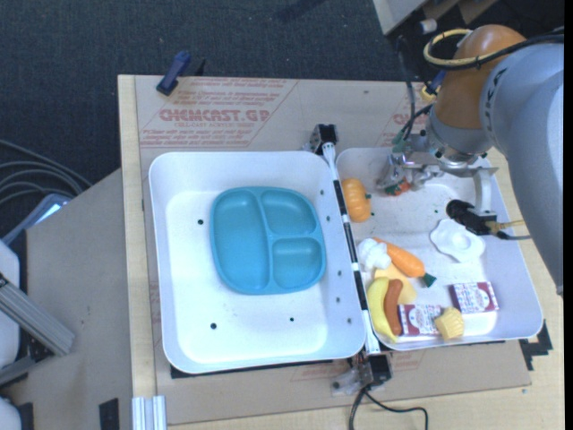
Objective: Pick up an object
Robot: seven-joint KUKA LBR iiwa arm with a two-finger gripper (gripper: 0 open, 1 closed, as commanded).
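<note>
Your grey arm with the orange band comes in from the right and ends over the far part of the right-hand shallow white bin point(524, 305), with the two-finger gripper point(400, 176) low near that bin's far left corner. Something small and reddish shows at the gripper's tip, but it is too blurred for you to tell whether it is part of the tool or a piece in the bin, and whether the hand is clenched or released cannot be told from here.

Nothing is seen grasped, so judge this as the reach-and-descend step, with the pick not yet made. The nearest candidate is the small orange rounded toy point(356, 200), lying against the bin's left wall just beside the gripper. Further toward the near edge lie the orange toy carrot point(405, 260), the white fried-egg toy point(455, 238) by the right side, the yellow toy banana point(383, 307) and two small red-and-white cartons point(474, 297) in the near corner.

The left-hand white bin point(170, 240) carries a blue divided plastic plate point(267, 238) in its middle.

The next move probably calls for centring over one piece, clear of the wall, before closing; the divider may foul a finger.
</note>
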